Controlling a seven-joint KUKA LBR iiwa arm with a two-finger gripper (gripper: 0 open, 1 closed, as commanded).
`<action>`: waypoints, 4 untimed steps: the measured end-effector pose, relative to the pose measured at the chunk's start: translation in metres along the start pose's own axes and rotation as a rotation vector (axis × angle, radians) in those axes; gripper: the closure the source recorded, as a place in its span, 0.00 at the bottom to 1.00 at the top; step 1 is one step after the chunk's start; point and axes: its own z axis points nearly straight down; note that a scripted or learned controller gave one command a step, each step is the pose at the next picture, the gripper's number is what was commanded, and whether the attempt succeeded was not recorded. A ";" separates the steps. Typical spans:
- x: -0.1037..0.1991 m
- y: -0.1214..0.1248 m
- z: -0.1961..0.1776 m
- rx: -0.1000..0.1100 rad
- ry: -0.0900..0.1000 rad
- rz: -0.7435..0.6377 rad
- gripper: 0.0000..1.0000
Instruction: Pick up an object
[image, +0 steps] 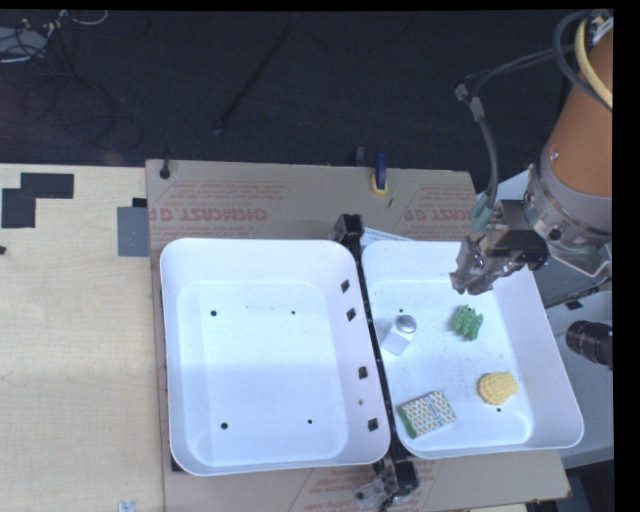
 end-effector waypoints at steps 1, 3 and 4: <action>0.001 0.027 0.155 0.030 -0.003 0.006 1.00; -0.043 0.000 0.000 -0.006 -0.002 0.004 1.00; 0.037 -0.002 0.074 0.021 -0.001 -0.002 1.00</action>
